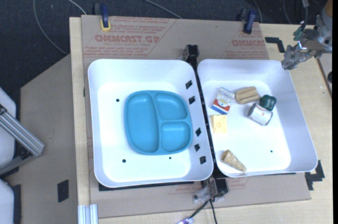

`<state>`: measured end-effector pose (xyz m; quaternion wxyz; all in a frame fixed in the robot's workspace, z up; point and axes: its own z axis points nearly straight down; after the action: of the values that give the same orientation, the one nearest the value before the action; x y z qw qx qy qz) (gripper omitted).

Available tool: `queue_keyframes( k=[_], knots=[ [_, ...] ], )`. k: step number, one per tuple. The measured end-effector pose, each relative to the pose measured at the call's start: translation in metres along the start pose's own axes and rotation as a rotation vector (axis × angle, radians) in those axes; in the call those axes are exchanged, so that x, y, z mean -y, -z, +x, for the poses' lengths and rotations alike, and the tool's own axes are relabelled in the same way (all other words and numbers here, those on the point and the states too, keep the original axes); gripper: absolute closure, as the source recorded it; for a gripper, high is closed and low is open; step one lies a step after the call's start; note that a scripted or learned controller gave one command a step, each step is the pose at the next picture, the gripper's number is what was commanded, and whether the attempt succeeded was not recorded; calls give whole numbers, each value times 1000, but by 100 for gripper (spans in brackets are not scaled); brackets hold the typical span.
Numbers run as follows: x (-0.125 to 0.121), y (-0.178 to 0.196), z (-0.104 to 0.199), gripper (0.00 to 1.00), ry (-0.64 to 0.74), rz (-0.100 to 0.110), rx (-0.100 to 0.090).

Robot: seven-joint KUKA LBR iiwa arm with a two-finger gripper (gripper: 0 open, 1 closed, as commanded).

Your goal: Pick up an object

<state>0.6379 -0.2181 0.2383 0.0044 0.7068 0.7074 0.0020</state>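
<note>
The counter (148, 35) carried a brown protective sheet, pinned at its far edge by two blue clamps (105, 20), probably so that nothing slid under the bins. On the left, the left bin (103, 112) held a blue divided plate (158, 122) lying flat near its middle, well apart from anything else; being broad and shallow, it looked a poor thing for a two-finger grasp.

Across the black divider, the right bin (296, 133) held the likelier candidates, loosely scattered as though tipped in. A small red, white and blue carton (223, 101) lay near the left wall, with a yellow square (218, 124) just below it. A tan roll-shaped piece (247, 94) lay just right of the carton. A pale wedge (233, 160) sat alone by the near rim. A silvery can with a green end (262, 111) lay on its side close to the roll, so it could roll if nudged.

Farthest right, the gripper (292, 57) hung above the right bin's far right corner, well apart from every object and carrying nothing that could be seen. It was too small and blurred to tell whether it was spread or closed. I judged the pick not yet begun, with the gripper parked clear of the bin's contents.
</note>
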Motion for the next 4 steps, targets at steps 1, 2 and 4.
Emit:
queue_keyframes(
  k=[1, 2, 4],
  knots=[
    [-2, 56, -1, 100, 0, 0, 0],
    [10, 52, 56, 100, 5, 10, -6],
    [16, 38, 143, 100, 3, 12, -5]
  ],
)
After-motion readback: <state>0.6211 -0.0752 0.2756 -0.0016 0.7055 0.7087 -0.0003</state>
